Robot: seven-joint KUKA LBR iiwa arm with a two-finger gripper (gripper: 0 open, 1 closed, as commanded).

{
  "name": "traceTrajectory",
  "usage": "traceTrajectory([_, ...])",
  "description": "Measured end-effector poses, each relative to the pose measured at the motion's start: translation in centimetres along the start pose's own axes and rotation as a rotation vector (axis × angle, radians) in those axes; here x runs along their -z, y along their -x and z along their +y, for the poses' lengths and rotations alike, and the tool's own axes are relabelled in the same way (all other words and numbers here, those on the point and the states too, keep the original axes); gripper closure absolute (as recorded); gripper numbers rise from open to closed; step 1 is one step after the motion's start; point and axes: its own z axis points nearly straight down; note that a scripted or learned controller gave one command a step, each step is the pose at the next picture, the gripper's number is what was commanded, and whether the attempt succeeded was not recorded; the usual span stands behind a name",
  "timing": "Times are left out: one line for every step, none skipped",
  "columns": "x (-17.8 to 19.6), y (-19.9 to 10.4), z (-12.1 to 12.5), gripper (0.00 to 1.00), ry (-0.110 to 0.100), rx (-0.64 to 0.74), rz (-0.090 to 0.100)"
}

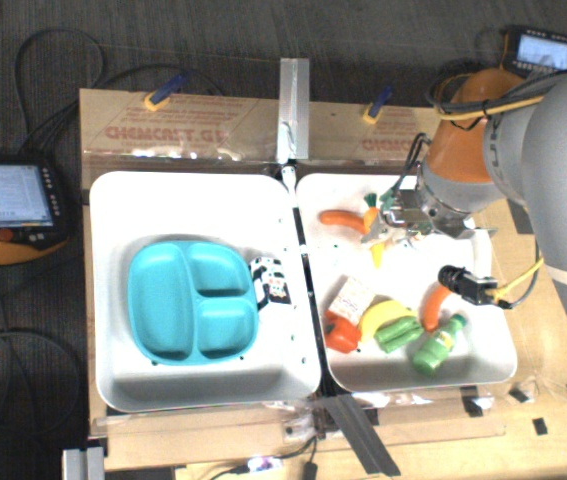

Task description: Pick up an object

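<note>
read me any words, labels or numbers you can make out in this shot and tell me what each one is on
Red print on the cardboard sheet behind the bins: too blurred to read.
Screen of the handheld pendant at the left: text too small to read.
Small display at the top right: lit, nothing readable.
Black and white patterned item beside the blue divided plate: markings too small to read.
White packet in the right bin: print unreadable.

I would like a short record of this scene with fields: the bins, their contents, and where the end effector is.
left bin: a turquoise plastic divided tray; a small black-and-white object beside its right edge
right bin: an orange carrot-shaped toy at top; a yellow banana-shaped toy, a green toy bottle and a white-and-red carton near the front
end effector: over the top of the right bin, next to the carrot-shaped toy
held object: cannot tell
</note>
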Motion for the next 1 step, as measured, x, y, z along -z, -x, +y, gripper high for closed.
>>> traceTrajectory([8.65,-7.92,1.68,1.00,0.001,0.198,-0.001])
